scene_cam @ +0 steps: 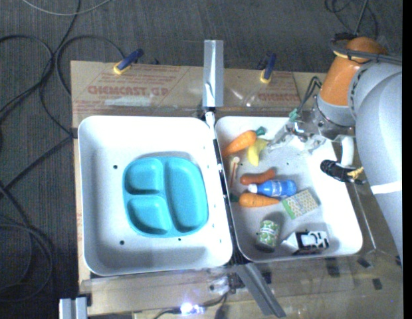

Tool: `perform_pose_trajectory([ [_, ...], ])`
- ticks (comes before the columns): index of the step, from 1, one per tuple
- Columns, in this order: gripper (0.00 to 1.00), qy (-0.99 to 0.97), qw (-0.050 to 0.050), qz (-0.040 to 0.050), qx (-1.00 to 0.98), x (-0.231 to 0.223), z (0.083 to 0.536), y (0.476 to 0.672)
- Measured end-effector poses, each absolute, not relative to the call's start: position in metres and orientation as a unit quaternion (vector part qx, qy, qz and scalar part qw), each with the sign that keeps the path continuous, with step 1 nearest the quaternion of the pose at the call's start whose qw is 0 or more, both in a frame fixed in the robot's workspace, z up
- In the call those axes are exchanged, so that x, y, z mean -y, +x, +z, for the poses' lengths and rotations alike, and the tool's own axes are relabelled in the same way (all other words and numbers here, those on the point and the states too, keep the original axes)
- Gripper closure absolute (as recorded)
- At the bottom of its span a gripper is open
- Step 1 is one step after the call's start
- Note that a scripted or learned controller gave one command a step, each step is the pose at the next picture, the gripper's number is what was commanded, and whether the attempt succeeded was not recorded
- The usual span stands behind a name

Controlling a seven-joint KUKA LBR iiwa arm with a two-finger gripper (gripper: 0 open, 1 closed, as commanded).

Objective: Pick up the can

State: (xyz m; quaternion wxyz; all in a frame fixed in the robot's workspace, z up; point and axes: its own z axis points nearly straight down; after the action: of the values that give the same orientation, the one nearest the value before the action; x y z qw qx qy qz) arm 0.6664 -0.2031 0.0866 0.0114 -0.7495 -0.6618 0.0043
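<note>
The can (268,234) is small and green with a pale label, and it stands near the front wall of the right bin (349,208). My gripper (294,130) hangs over the far right part of that bin, beside a yellow banana (254,151). It is well away from the can, with several toys lying between them. Nothing shows in the gripper.
The right bin also holds an orange carrot (240,141), two more carrots (258,177) (258,200), a blue bottle (276,189), a green patterned box (300,203) and a black-and-white item (311,240) right of the can. A blue divided plate (166,195) lies in the left bin (100,145).
</note>
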Motion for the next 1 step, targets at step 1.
perform_pose_trajectory([
  [1,0.0,-0.762,0.008,0.0041,0.647,0.2016,0.0866,0.6642],
])
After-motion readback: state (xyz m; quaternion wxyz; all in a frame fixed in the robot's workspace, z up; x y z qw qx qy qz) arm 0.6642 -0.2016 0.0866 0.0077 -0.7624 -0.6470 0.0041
